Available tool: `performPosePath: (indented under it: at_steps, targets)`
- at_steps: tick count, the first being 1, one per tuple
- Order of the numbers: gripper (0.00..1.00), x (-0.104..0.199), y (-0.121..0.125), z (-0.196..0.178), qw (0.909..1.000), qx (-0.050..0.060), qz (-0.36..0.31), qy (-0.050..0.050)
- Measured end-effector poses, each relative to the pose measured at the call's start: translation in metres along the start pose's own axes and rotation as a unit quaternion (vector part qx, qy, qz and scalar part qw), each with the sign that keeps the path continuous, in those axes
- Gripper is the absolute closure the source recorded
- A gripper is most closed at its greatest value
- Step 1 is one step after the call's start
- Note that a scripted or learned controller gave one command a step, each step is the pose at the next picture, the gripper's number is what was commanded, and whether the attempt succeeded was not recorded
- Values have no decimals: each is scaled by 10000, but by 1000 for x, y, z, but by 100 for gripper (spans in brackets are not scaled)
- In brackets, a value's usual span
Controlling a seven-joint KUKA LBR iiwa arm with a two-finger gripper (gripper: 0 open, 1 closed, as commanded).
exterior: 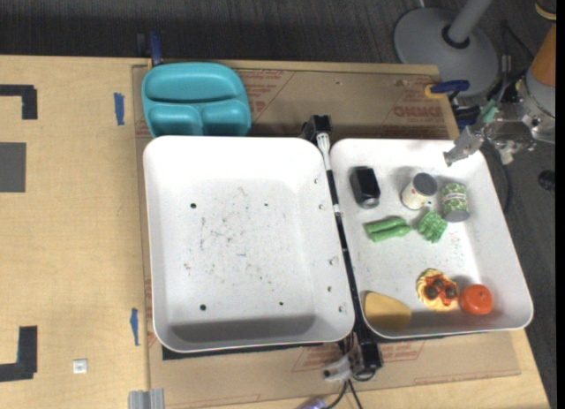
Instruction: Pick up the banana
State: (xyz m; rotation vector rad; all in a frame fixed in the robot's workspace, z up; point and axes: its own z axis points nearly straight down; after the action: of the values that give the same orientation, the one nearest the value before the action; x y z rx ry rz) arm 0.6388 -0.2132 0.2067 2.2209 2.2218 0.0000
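Pincer (468, 144) is hanging over the far right corner of the right bin (508, 248), at the end of the arm that is reaching in from the view's right. Whether it is released or clenched cannot be told at this angle, and nothing is showing in its grasp.

Nothing in the bin is reading plainly as a banana. The closest match is a yellow wedge (387, 307), which is lying well apart from the pincer, toward the camera and to its left in the view, in the bin's near left corner.

Just below the pincer a green-and-white can (455, 201) is sitting next to a small beige cup (419, 191). A black block (365, 185) is lying further to the left. Two green pieces (387, 229) are resting in the middle of the bin, between the pincer and the wedge. A yellow-and-red toy (437, 288) and an orange-red ball (477, 299) are lying side by side by the near wall, straight toward the camera from the pincer.

Far to the pincer's left, the left bin (238, 239) is sitting beside the right one, with a teal tray (196, 98) lying behind it.
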Motion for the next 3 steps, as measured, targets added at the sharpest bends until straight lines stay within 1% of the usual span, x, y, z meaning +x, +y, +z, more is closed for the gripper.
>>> performPosePath:
  at_steps: [1, 2, 3]
  targets:
    - [0, 106, -24, 106, 9941, -6, 1087, -4]
    - [100, 106, -24, 96, 9941, -10, 1085, -5]
    - [100, 106, -23, 86, 9941, -18, 1083, -8]
